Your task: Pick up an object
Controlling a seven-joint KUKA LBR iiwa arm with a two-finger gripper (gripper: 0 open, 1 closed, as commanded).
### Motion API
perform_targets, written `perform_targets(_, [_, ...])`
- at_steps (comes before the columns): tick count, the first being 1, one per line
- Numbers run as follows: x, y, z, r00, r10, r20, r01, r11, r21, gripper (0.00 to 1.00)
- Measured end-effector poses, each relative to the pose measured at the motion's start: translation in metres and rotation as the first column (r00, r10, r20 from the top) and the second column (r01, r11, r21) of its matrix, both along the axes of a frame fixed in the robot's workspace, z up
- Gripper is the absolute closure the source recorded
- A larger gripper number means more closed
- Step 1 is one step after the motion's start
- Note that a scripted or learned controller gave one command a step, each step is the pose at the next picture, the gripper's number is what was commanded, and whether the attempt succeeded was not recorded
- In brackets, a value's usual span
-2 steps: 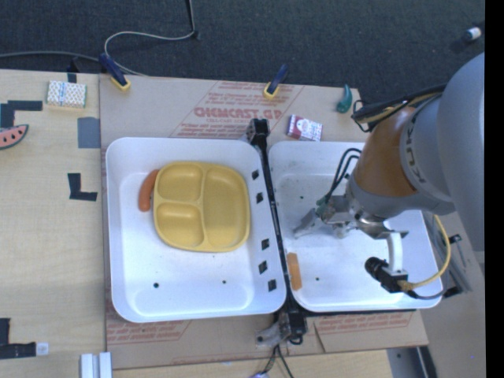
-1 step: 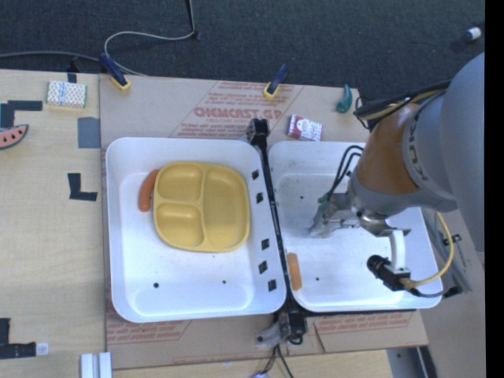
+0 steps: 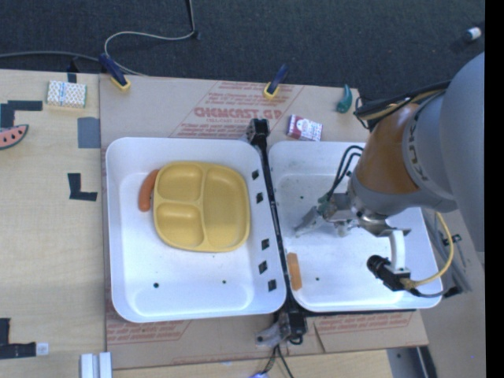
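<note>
Carrot [image 3: 294, 271] lies in the right bin [image 3: 354, 294], against its left wall, long axis running up and down the view. Gripper [image 3: 309, 224] hovers just above and slightly right of it, fingers parted, holding nothing.

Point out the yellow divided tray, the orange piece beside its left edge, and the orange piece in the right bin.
yellow divided tray [image 3: 201, 205]: camera view, on the ridge where its compartments meet.
orange piece by the tray [image 3: 145, 192]: camera view, on its middle, left bin.
orange piece in the right bin [image 3: 294, 271]: camera view, on its middle, near the bin's left wall.
</note>
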State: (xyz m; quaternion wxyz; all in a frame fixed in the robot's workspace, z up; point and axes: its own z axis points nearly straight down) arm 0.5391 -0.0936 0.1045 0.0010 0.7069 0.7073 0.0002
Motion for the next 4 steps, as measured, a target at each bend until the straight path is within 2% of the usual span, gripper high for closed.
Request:
perform_targets(1, [0.07,-0.004,-0.019,1.0,0.001,0.002,-0.001,1.0,0.001,0.0])
perform_targets(2, [0.069,-0.005,-0.009,1.0,0.001,0.0,-0.001,1.0,-0.002,1.0])
perform_targets(4, [0.069,-0.004,0.01,1.0,0.002,-0.003,-0.002,1.0,-0.003,1.0])
